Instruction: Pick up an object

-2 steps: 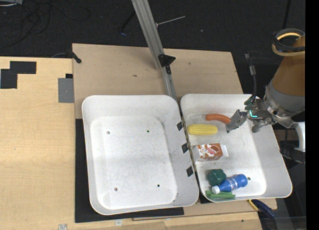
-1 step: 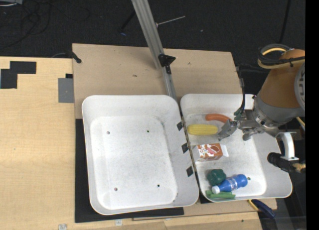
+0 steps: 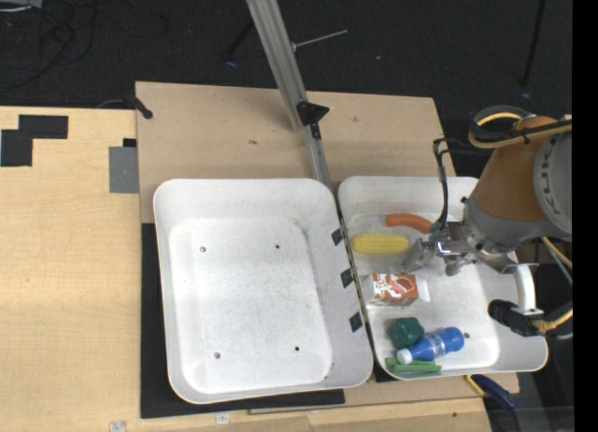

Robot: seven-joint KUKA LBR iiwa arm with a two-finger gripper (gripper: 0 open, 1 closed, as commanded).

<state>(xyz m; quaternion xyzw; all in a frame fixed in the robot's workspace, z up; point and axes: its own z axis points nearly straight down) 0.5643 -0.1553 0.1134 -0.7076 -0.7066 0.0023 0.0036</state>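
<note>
Camera view is showing the gripper hanging low inside the right bin, just beside the yellow corn cob near that bin's left wall. Whether the claw is spread or pinched cannot be told; its metal tip is too small and blurred. Nothing is visibly sitting between it, so the pick is looking not yet done: a grasp and a lift are remaining.

The candidates are all lying in the right bin. The corn cob is a bumpy yellow cylinder; an orange sausage-shaped piece is lying just beyond it toward the far edge. A flat, glossy red-and-white packet is resting mid-bin against the left wall. Near the front edge, a dark green rounded lump is touching a smooth blue plastic bottle with a white cap. The left bin is a shallow, speckled white tray with rounded corners.
</note>
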